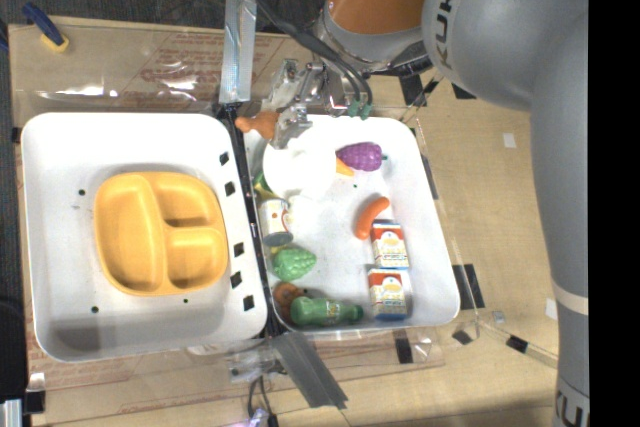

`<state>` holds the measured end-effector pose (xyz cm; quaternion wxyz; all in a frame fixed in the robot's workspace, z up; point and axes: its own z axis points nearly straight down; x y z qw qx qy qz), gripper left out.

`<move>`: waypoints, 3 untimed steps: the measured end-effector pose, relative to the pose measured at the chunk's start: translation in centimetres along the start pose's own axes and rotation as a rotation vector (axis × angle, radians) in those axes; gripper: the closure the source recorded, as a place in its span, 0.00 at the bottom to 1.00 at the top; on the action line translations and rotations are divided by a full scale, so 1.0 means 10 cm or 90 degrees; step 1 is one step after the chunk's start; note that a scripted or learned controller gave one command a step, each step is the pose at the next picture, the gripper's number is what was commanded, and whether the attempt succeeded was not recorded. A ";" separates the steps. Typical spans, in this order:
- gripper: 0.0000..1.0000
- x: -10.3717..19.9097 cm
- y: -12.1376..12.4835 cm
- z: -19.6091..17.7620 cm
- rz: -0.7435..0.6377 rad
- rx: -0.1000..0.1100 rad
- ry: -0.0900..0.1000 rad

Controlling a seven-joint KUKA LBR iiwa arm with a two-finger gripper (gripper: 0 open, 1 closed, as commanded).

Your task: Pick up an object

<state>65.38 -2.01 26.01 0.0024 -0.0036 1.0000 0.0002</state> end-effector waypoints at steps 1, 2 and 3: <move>1.00 0.08 -0.65 -0.65 0.127 0.002 -0.001; 1.00 0.65 -0.54 -0.28 0.055 0.001 0.004; 1.00 0.06 -0.11 -0.06 0.011 0.000 0.003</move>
